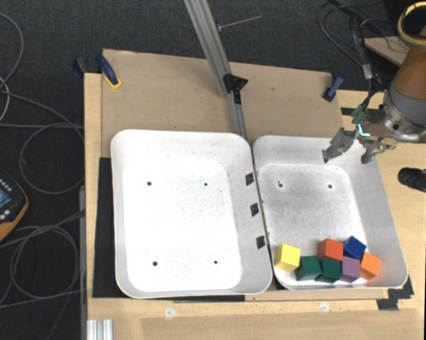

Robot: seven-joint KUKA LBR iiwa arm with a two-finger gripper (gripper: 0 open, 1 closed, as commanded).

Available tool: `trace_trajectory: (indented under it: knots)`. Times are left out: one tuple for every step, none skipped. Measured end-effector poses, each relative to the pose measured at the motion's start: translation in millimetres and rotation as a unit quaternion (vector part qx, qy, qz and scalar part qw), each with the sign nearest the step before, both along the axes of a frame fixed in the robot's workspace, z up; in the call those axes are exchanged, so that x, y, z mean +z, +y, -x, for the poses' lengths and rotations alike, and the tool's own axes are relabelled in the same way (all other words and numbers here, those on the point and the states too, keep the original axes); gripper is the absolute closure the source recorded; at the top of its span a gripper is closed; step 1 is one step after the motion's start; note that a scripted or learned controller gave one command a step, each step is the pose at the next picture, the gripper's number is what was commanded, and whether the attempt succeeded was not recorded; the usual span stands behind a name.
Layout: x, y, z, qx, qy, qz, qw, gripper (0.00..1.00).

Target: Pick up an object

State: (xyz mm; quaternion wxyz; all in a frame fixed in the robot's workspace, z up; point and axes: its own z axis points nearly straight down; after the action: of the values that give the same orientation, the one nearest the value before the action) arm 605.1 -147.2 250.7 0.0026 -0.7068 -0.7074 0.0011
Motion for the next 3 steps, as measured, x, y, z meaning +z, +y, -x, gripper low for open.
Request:
trace_trajectory:
  knots:
    - [2.3,0.0,-0.7,0.0,-0.002,0.0004,1.0,0.0]
    - [-43.8,3.8,7.2,0.0,0.0,0.0003,1.0,0.0]
    - [-87.9,-0.9,10.4,-0.001,0.001,0.0004,1.0,0.0]
